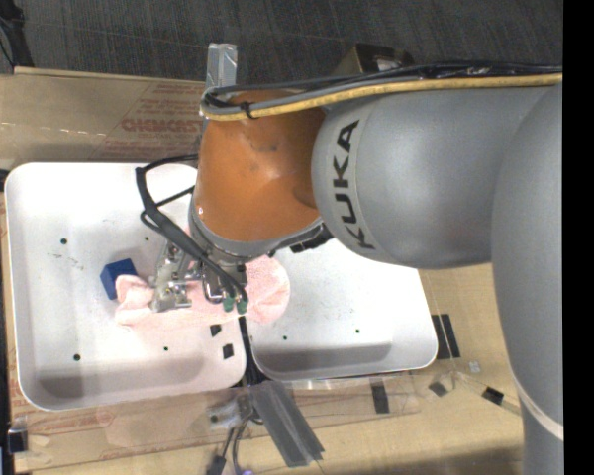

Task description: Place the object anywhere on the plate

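- my jaws point(183, 287) hang low in the left bin point(40, 265), at the middle of the frame, right over a pink cloth-like thing point(134, 300); i cannot tell how far open they are, nor whether anything sits between them.
- a small blue block point(117, 275) lies just left of the jaws, touching the cloth's upper left edge. i take it for the object to move, though the cloth could be it instead.
- the pink plate point(269, 287) lies at the left end of the right bin point(376, 334), just right of the jaws and partly hidden under my orange wrist band point(247, 166).
- to do this step well, i judge i should make sure of a firm hold first, lift clear of the ridge between the bins, carry a short way right, and lower onto the plate's middle.
- in the way: the cloth may snag or come up with the block, and the dark cables point(158, 206) looping by my wrist hang close to the work.
- cardboard point(79, 117) lines the bench beyond the bins, at the upper left.
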`<state>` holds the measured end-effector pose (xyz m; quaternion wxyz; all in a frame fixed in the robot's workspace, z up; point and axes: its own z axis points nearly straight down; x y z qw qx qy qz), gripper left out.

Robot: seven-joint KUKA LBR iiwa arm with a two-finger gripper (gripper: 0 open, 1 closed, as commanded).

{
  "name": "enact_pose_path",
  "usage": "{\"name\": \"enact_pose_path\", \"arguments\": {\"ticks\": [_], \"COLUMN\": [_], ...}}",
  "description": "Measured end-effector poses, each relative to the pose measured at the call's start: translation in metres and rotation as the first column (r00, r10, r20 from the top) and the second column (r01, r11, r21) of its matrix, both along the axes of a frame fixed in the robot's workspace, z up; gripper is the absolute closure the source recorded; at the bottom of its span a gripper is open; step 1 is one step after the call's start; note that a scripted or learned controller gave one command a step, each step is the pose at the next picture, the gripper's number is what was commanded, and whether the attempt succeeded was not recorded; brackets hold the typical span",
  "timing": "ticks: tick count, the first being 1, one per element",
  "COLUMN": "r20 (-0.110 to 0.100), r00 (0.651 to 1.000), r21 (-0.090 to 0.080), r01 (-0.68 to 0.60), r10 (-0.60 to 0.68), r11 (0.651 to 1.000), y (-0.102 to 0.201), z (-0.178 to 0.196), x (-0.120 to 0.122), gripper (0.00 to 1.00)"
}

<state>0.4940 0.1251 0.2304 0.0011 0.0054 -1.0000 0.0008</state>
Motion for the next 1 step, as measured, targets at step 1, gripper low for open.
{"name": "enact_pose_path", "arguments": {"ticks": [1], "r20": [0.0], "r00": [1.0], "r21": [0.0], "r01": [0.001], "r10": [-0.001], "r11": [1.0], "y": [-0.0001], "z": [0.0], "x": [0.0], "gripper": [0.0]}}
